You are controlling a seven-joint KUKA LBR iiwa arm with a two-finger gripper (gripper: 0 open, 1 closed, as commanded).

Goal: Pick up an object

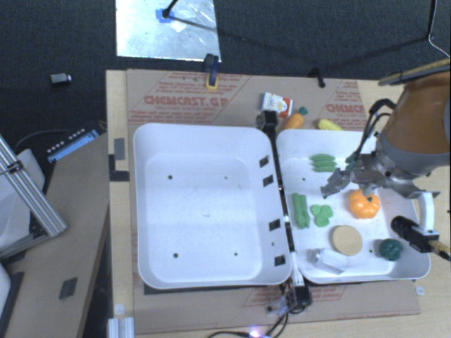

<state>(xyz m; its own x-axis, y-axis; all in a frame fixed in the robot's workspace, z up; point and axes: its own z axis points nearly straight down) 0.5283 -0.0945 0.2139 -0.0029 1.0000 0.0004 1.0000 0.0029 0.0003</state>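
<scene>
The orange toy fruit (363,204) lies in the right bin (416,267), toward its far-right part in the view, and everything else is placed from it. The gripper (337,184) hangs just up and to the view's left of the orange toy fruit, very near it; from this angle one cannot tell whether it is wide or narrow, and nothing is seen held in it. The grey arm (416,132) with its orange band rises above and to the right of the fruit. Three bright green pieces crowd the fruit's left: a pea pod (323,162) further up, beyond the gripper, a long green piece (301,210) well to the left, and a small green cluster (322,215) between that piece and the fruit. Below the fruit lies one tan disc (347,239), near it; one dark green ball (390,248) sits lower right, and one pale piece (330,259) lower left, beneath the disc. Far above the fruit, outside the bin on the cardboard, lie one small orange piece (294,120), one yellow piece (329,125) and one white-and-red packet (276,104). The left bin (204,210) lies well to the fruit's left, touching the right bin.
</scene>
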